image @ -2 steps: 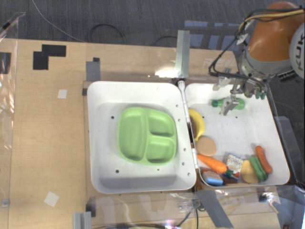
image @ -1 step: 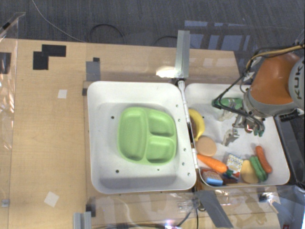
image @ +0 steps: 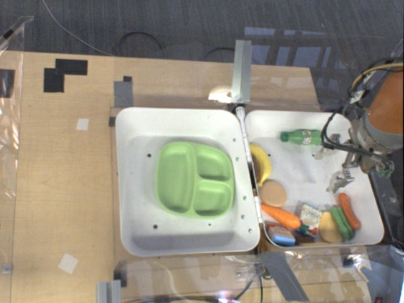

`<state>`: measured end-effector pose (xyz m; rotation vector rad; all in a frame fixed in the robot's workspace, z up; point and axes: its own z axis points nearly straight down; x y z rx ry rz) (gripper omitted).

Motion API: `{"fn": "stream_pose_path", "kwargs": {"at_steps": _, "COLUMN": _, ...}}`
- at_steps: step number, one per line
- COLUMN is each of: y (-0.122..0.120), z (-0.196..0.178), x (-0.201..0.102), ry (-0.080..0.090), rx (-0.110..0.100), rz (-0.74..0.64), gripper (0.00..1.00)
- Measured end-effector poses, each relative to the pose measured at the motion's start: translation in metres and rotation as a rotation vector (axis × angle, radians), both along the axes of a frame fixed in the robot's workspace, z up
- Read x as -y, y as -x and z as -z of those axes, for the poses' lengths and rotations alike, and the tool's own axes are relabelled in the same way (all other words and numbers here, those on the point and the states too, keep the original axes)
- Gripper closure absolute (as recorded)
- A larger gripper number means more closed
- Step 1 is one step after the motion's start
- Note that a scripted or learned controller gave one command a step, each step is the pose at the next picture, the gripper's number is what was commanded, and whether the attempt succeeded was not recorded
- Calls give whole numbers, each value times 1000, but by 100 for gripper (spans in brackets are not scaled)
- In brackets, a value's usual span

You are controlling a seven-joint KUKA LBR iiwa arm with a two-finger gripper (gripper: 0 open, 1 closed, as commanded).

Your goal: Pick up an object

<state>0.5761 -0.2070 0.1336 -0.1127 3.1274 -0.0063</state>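
Item: gripper (image: pixel 339 182), hanging over the right bin (image: pixel 297 160) near its right wall; you cannot tell from this view how its fingers stand, and nothing shows between them. Nearest stock: hot dog (image: pixel 349 211), just below the gripper against the right wall, long axis running from upper left to lower right. Pickle (image: pixel 341 221), just left of the hot dog and touching it, same slant. Bottle (image: pixel 302 137), well above and left of the gripper, lying flat, long axis near level, cap end pointing left. Carrot (image: pixel 281 216), left of the gripper along the bin's left wall, thick end upper left, tip lower right. Risks, as you should judge them: the hot dog sits tight to the wall and the pickle, so a descent there may strike the wall or pinch two things at once; a closing line along the long axis, not across it, would likely slip off. Left bin: green tray (image: pixel 193 179), far left of the gripper
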Motion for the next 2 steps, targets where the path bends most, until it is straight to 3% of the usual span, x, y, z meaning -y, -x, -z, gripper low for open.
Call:
{"fn": "stream_pose_path", "kwargs": {"at_steps": 1, "y": 53, "z": 37, "x": -35, "ry": 7, "rx": 19, "rz": 9, "gripper": 0}}
{"fn": "stream_pose_path", "kwargs": {"at_steps": 2, "y": 60, "z": -13, "x": 0, "ry": 3, "rx": -1, "rz": -220, "gripper": 0}}
